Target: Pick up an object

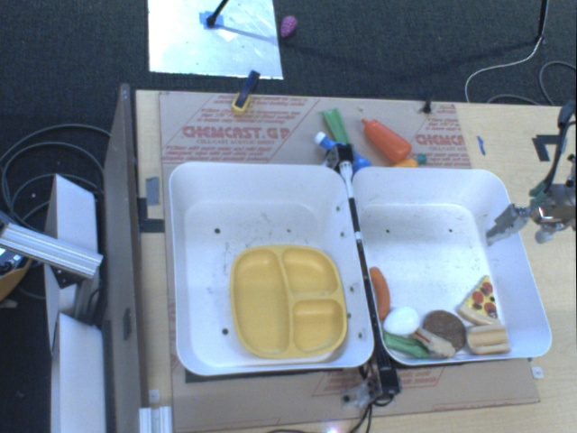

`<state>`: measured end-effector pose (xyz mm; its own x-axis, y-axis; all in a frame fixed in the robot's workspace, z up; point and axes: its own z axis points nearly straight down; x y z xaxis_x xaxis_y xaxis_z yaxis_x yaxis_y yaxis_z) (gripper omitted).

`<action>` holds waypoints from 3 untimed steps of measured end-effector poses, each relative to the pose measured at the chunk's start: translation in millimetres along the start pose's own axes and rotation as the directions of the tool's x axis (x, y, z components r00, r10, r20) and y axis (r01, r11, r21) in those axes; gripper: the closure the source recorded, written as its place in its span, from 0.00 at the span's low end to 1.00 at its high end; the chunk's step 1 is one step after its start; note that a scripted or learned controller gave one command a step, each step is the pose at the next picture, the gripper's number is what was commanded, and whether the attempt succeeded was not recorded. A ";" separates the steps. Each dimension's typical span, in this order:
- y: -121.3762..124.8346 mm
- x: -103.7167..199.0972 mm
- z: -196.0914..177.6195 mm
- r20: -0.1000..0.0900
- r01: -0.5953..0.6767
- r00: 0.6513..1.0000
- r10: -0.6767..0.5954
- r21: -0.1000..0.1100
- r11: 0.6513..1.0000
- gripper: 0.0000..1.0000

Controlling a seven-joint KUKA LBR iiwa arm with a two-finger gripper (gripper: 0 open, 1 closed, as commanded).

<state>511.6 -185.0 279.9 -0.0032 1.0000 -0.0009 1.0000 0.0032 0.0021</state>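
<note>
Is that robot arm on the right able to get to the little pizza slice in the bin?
Probably yes. The gripper sits at the right bin's far right rim, and the pizza slice lies uncovered near that same side, with only bare bin floor between. The bread roll beside it might crowd the grasp.

Behind the bins on the worktop (505, 124) lay an orange carrot toy (386, 142) and a green stick (335, 125), while a silver sheet (213, 25) and a small purple object (288, 26) rested on the dark floor (406, 16).
</note>
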 end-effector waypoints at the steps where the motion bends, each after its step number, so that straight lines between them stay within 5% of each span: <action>1: 1.2 -0.1 -11.3 0.001 0.004 1.000 -0.004 -0.004 1.000 1.00; 2: -26.7 33.9 78.4 -0.005 -0.001 1.000 0.001 0.008 1.000 1.00; 3: -24.5 82.8 100.2 -0.004 0.006 1.000 -0.006 0.003 1.000 1.00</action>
<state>487.0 -102.4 179.5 -0.0088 1.0000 0.0028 1.0000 0.0088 -0.0007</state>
